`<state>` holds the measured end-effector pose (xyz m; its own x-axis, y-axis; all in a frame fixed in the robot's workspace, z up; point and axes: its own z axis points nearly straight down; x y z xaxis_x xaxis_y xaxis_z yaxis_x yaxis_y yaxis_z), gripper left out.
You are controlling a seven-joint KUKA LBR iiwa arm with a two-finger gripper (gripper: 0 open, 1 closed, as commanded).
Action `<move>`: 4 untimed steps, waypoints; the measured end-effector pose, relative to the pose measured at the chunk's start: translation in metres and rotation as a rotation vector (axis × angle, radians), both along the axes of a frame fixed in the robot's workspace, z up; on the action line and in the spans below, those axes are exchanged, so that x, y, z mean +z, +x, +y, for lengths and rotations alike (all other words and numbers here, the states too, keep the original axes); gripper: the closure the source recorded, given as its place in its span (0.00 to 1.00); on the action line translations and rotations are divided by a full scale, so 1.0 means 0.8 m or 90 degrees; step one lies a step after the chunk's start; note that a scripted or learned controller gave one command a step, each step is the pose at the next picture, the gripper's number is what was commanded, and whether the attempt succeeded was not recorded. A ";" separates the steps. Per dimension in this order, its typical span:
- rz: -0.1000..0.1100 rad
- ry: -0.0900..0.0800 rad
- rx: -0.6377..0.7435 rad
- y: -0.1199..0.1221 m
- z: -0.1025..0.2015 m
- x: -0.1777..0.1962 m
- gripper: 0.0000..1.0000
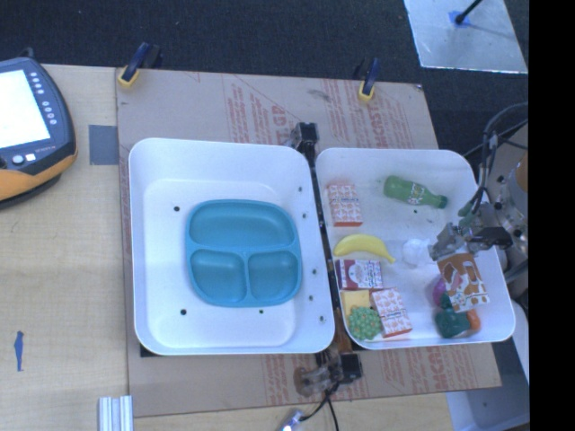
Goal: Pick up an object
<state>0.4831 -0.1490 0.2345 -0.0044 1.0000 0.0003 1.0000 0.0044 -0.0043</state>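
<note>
The arm is reaching in over the right bin point(467, 164), mostly cut off at the edge; I cannot tell the end effector's point(449, 241) opening or hold. The left bin point(144, 241) is holding a blue tray point(243, 250). The right one is holding cartons point(344, 203), bottle point(414, 191), banana point(363, 246).

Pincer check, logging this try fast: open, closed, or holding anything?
Pincer: cannot be told; it sits low over the right bin, beside the orange carton.
</note>
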 end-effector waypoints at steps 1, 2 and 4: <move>0.002 0.000 0.002 -0.008 0.096 0.014 1.00; 0.000 0.000 0.001 -0.008 0.160 0.036 1.00; 0.001 -0.001 0.001 -0.008 0.154 0.039 1.00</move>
